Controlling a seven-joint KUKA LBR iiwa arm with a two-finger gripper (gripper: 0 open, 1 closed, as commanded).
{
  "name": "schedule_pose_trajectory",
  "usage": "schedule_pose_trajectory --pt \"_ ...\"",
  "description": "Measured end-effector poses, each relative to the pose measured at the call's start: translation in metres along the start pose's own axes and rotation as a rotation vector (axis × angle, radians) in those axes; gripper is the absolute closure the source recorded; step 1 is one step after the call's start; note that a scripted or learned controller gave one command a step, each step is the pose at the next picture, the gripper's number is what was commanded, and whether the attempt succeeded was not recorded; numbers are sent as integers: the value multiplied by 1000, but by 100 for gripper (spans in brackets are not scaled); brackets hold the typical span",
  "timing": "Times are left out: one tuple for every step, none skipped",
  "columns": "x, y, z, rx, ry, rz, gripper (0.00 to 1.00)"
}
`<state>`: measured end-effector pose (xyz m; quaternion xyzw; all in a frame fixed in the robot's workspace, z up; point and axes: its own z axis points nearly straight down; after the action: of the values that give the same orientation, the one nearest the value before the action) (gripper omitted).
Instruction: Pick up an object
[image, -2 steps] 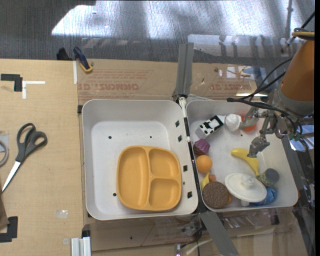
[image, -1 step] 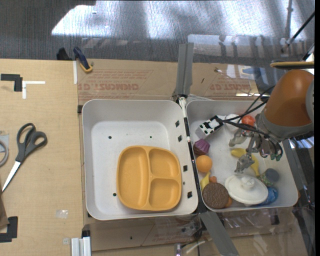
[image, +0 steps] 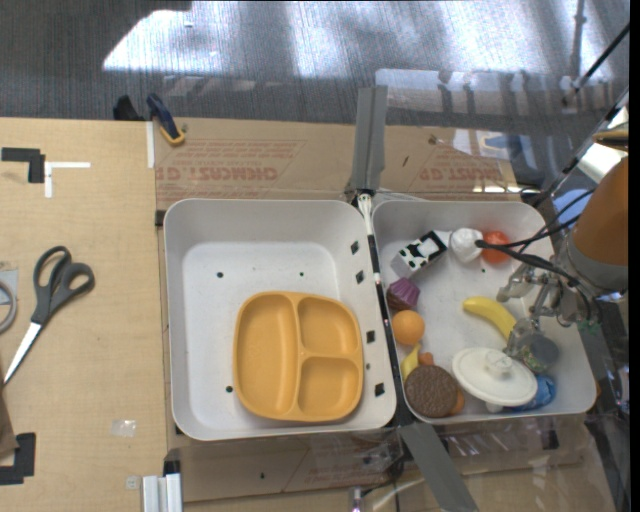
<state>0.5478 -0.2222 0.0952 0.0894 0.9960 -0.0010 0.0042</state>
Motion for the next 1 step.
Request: schedule_pose_trajectory --pt "18 55 0 -2 -1 42 0"
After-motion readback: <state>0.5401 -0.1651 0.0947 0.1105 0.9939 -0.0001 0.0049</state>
